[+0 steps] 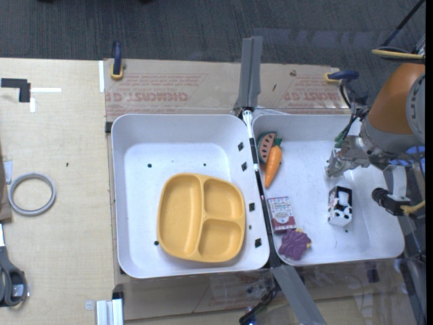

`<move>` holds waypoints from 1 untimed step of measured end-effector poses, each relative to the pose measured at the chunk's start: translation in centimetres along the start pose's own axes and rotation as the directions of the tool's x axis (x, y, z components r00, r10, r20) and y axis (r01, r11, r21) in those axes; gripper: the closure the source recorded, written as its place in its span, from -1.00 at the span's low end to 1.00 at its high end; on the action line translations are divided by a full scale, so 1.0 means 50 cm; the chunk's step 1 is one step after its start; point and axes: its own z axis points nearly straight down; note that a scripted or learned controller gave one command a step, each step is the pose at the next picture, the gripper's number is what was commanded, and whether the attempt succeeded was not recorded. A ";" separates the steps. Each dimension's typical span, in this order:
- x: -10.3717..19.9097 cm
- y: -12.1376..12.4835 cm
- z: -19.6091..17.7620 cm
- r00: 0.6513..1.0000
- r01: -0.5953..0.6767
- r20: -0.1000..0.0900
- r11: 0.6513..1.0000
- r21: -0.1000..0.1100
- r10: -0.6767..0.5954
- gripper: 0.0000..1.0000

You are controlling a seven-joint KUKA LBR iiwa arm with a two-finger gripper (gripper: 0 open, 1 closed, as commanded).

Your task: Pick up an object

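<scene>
The right bin (318, 131) holds several small things. An orange toy carrot (272, 164) lies beside a watermelon slice (266, 144) at the bin's left wall. A small pink carton (280, 212) and a purple toy (295, 244) lie near the front. A black-and-white cow figure (340, 208) sits toward the right. My gripper (336, 167) hangs over the right bin, just above and slightly left of the cow figure, with nothing visibly between its fingers.
The left bin (135, 147) holds a yellow divided plate (201, 217). A grey divider post (250, 73) rises between the bins. On the wooden bench at the left lie a tape ring (30, 193) and scissors (12, 284). Cables and clamps sit at the right.
</scene>
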 end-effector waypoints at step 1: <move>-0.051 -0.088 0.001 0.997 -0.080 0.000 0.997 0.002 0.080 -1.00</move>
